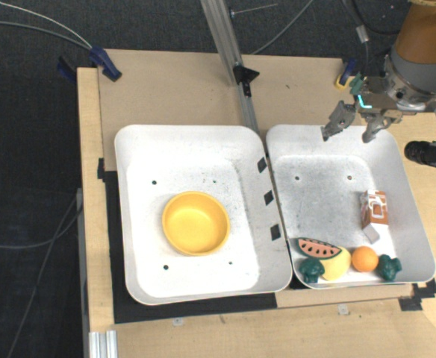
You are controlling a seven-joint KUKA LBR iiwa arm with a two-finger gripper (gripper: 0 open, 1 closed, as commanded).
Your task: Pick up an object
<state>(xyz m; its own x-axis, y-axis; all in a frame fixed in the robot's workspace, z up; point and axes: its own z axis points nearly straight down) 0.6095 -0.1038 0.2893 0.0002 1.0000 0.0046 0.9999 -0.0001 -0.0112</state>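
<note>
**Two bins, end effector spread above the right one**

The end effector (354, 127) hangs with fingers wide apart, holding nothing, over the right bin's (319, 200) far edge. Near that bin's front corner lie a watermelon slice (321, 247), an orange (364, 259) and a carton (374, 208). A yellow bowl (195, 222) sits in the left bin (139, 200).

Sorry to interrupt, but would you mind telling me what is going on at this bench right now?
A robot arm is set to pick up an object. Its gripper hangs open over the far edge of the right bin, holding nothing. The toys sit along that bin's near side: a watermelon slice, a lemon, an orange, two green pieces, and a small carton near the right wall. A yellow bowl sits in the left bin.
</note>
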